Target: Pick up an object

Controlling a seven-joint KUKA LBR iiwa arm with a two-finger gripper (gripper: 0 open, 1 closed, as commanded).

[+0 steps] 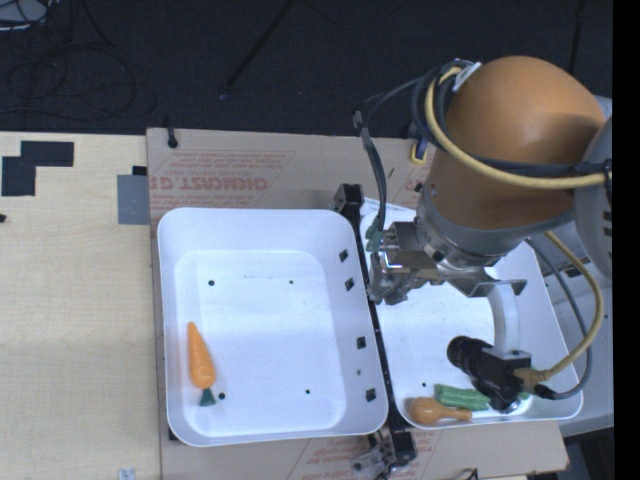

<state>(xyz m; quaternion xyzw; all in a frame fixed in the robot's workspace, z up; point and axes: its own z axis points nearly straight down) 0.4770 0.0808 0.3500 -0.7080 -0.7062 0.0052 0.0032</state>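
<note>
In left bin (pixel 250 233): 1 carrot (pixel 201 357). Right bin (pixel 560 408): 3 objs; jaws' state unclear.

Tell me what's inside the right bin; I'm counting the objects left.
Near the right bin's front rim lie a green pod and an orange-tan piece. The arm covers the rest.

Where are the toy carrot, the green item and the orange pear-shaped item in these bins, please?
toy carrot (pixel 200 357): camera view, orange body.
green item (pixel 459 397): camera view, its middle.
orange pear-shaped item (pixel 432 411): camera view, rounded end.
</note>
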